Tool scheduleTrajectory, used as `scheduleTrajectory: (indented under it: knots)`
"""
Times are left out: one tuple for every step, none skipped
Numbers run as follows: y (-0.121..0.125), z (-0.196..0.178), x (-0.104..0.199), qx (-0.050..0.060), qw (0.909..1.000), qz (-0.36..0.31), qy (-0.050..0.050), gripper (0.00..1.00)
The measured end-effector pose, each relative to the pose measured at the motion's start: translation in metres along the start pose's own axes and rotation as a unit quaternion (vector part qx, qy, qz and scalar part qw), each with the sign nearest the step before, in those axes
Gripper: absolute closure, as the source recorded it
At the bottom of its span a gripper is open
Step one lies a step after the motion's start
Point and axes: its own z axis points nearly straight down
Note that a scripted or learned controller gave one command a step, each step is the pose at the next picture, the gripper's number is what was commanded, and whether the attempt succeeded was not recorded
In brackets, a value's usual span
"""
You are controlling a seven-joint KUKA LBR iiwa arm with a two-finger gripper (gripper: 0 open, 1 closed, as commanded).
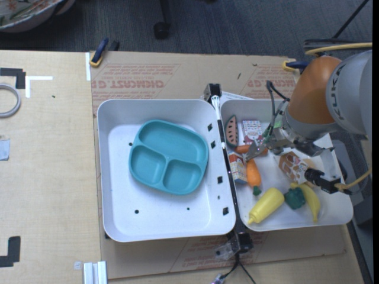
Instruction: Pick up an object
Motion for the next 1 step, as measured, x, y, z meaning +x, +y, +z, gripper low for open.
scheduleTrajectory:
  knots:
    - [-0.0362,0.0004,0.012,0.001,1.0,-0.006,0.001,0.0]
